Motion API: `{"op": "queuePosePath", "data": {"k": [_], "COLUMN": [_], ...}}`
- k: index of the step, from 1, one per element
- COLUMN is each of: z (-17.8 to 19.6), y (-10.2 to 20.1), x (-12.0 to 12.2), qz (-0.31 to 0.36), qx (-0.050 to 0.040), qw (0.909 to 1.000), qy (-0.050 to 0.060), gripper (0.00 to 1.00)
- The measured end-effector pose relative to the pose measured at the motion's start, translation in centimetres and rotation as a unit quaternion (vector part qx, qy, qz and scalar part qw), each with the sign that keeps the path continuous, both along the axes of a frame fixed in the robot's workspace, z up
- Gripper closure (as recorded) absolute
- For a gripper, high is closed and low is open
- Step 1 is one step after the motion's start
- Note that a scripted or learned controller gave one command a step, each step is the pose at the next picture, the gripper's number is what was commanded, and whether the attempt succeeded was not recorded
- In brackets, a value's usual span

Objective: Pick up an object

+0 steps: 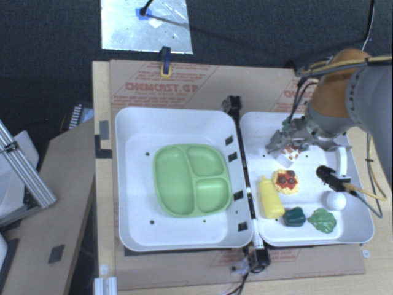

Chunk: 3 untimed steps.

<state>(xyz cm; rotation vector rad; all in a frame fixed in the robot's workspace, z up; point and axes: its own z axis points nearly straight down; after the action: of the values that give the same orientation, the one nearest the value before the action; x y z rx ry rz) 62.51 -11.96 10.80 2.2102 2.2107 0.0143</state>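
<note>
My gripper (284, 145) hangs low over the back left part of the right bin (362, 226). A small white and orange piece (289, 157) lies right under its tip; I cannot tell whether they touch. In front of it lie a round yellow toy with red spots (285, 181) and a yellow bottle-shaped toy (270, 198). Along the bin's front sit a dark green block (295, 216), a leafy green toy (323, 220) and a white ball (335, 200).
The left bin (132, 140) holds a light green divided plate (189, 180). A black divider (241, 165) runs between the two bins. The grey arm (368, 97) comes in from the right above the right bin's back edge.
</note>
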Motion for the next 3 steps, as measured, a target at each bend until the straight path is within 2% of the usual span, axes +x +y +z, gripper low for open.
{"op": "queuePosePath", "data": {"k": [1,2,3], "z": [1.1,5.9,11.3], "y": [-0.1,-0.7,-0.8], "x": [0.2,-0.1,0.1], "qz": [0.000,0.000,0.002], "qx": [-0.0017,0.0016,0.0014], "qw": [1.0000,1.0000,1.0000], "qy": [-0.003,0.006,0.005], "gripper": [1.00,1.00,1.00]}}
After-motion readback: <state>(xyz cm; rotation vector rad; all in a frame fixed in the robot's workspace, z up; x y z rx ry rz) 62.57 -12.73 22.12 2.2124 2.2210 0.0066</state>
